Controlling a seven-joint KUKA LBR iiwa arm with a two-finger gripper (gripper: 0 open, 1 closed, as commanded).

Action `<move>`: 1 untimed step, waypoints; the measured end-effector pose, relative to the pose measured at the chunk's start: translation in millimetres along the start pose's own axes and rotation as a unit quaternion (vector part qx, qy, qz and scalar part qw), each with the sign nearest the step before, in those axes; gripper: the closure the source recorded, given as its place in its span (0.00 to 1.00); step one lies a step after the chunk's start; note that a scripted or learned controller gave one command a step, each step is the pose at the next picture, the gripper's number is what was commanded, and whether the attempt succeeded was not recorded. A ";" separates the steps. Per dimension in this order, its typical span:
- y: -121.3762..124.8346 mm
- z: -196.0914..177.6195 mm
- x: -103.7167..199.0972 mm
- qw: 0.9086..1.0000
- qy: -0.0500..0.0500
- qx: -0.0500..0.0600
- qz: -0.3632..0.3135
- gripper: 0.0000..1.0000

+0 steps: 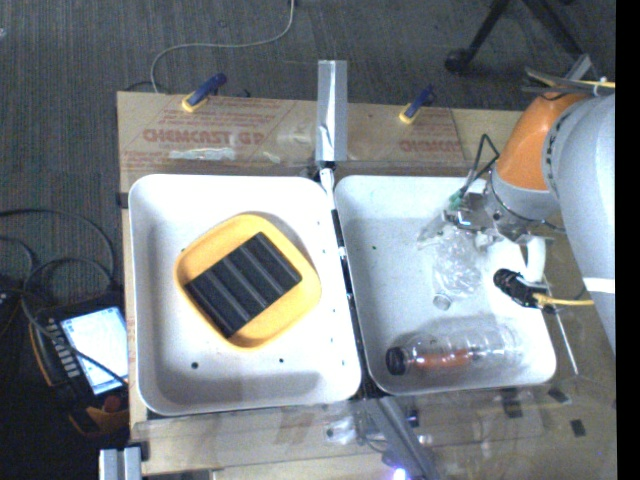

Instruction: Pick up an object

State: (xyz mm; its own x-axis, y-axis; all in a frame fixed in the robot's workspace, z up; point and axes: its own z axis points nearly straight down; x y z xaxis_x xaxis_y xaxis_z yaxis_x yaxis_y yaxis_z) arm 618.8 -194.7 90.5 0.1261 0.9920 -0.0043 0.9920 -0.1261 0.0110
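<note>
dark carpet (150, 28), cardboard bench (230, 138), white bins (150, 268)

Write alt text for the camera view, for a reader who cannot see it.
A grey robot arm with an orange band reaches from the right over the right bin, its gripper above a crumpled clear plastic piece; a clear plastic bottle lies along that bin's near edge. The left bin holds a yellow tray with a black ribbed insert.

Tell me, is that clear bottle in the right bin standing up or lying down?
Lying down. The clear bottle rests lengthwise along the right bin's near wall, dark cap pointing left.
</note>
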 end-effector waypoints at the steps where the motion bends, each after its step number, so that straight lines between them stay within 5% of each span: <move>1: -24.5 -0.6 -2.1 0.998 -0.001 -0.001 -0.063 0.00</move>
State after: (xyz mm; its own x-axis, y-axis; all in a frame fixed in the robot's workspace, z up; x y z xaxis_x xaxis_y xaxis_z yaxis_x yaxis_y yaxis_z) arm 594.3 -193.7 90.9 0.0012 1.0000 -0.0073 0.9999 -0.0011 0.0126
